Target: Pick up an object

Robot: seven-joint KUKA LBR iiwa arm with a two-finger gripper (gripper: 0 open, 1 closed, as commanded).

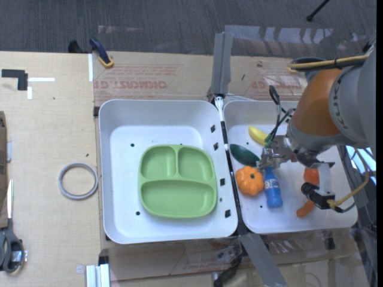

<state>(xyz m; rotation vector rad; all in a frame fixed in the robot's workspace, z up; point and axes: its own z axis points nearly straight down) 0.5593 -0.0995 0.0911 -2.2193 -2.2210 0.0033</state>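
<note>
Spanning the wooden bench, 2 white bins sit side by side.

One camera looks down from above the bench at a slant, far enough back to take in both bins: the left bin at centre frame, the right bin right of centre. The arm enters at the frame's right.

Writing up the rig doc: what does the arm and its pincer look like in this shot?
The arm is a thick, rounded grey body with a broad orange band above the wrist. A yellow cable and black cables run along it. Below sits a small, dark metal pincer with thin parts.
</note>
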